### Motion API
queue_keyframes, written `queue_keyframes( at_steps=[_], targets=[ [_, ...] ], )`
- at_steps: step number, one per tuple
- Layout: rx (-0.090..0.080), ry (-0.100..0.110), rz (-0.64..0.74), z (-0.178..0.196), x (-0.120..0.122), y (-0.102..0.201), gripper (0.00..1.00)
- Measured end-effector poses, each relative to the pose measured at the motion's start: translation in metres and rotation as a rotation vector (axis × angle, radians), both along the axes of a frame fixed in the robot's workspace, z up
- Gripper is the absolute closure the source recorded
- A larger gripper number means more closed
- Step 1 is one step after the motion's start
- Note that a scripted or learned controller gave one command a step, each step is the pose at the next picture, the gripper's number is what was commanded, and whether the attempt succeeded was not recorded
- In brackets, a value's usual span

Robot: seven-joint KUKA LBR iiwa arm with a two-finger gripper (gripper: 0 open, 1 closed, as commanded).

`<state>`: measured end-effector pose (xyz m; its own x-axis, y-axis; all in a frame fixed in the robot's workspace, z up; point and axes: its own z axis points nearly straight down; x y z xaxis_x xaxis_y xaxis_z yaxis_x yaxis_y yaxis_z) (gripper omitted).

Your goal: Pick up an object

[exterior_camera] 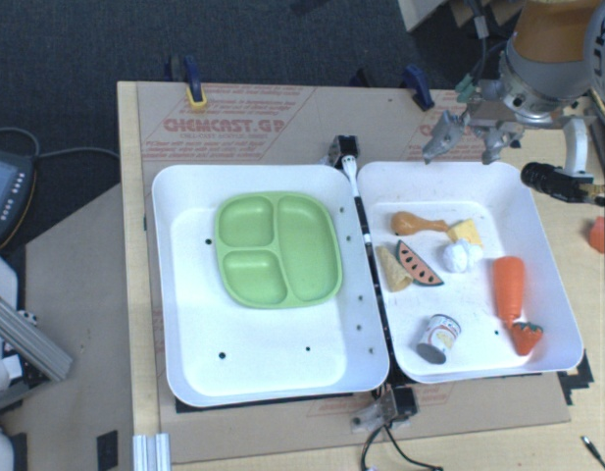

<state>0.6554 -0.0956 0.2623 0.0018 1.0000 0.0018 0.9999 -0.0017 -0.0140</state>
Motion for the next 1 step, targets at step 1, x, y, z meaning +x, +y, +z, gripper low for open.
queue_keyframes(
  at_steps=[1],
  targets=[
    [-0.001, -0.013, 0.002, 0.0078, 0.0021, 0.0002, 0.0]
  ],
)
